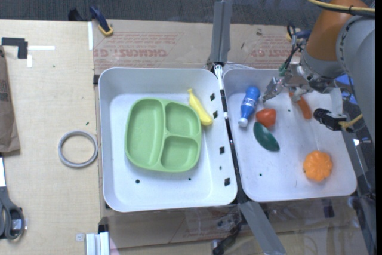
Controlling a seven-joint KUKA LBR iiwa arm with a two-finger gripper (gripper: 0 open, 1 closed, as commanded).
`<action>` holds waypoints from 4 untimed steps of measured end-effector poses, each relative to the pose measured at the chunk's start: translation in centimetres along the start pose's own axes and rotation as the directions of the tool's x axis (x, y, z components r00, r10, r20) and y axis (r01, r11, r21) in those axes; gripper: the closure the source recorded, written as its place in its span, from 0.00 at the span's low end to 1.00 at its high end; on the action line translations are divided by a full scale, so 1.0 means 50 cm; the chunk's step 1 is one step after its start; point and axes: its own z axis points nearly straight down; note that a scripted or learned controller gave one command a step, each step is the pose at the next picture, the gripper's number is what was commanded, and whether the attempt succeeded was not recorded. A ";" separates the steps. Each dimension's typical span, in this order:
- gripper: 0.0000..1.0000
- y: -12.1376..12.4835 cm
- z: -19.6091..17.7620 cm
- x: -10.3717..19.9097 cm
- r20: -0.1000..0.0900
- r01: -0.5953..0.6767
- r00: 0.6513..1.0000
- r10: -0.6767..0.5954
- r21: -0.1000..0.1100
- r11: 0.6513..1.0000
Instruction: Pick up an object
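Tool [285, 85] approx. just right of blue bottle [248, 105], apart.

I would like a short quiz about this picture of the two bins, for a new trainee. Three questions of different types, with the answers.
1. True or false: the yellow banana lies inside the green divided plate's compartments.
2. Which item lies nearest the front wall of the right bin? A) blue bottle B) orange fruit C) dark green item
3. Fill in: the tool is over the ___ bin.

Key: 1 false, it rests at the plate's upper right rim; 2 B; 3 right.
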 end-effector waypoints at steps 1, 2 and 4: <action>0.00 -0.141 0.002 0.065 -0.001 -0.006 1.000 0.006 0.001 1.000; 0.00 -0.186 0.003 0.135 -0.001 -0.004 1.000 0.004 0.003 1.000; 1.00 -0.151 -0.197 0.261 0.000 -0.002 1.000 0.002 0.002 1.000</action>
